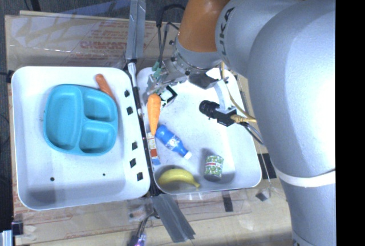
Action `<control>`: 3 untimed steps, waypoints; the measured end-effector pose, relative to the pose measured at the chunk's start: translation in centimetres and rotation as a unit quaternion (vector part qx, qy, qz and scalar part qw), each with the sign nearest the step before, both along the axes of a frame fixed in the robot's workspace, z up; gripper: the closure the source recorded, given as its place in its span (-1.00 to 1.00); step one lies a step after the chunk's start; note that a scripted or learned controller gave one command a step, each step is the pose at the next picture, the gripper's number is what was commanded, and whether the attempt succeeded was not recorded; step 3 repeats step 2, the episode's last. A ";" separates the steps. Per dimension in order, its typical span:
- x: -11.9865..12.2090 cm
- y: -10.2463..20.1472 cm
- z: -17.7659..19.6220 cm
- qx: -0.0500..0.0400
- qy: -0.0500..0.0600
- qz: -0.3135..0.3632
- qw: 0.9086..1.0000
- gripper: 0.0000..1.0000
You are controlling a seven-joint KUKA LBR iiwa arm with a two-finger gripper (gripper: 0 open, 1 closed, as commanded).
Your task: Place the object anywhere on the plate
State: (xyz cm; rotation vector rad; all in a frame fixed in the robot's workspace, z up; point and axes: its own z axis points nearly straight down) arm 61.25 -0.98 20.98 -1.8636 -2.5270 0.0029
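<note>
Gripper (161, 84) sits at the far left corner of the right bin (245, 173), right over the top end of a carrot (153, 113). I can't tell from here whether it's open, closed, or actually on the carrot; too much clutter around the tip. Carrot lies lengthwise along the bin's left wall. Just below it I see a blue bottle (171, 141), tilted, then a banana (177, 177) at the near edge and a small green-labelled can (213, 166) upright beside it. Left bin (34, 182) has the blue plate (81, 119), three compartments, nothing on it. A second carrot (105, 85) lies just beyond the plate's far right corner, off the plate, near the bin wall.
</note>
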 end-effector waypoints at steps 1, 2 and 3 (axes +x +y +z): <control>0.7 7.3 -1.8 0.001 0.001 0.084 0.996 1.00; 0.7 7.2 -1.8 0.001 0.001 0.084 0.996 -1.00; 0.7 7.2 -1.8 0.001 0.001 0.084 0.996 -1.00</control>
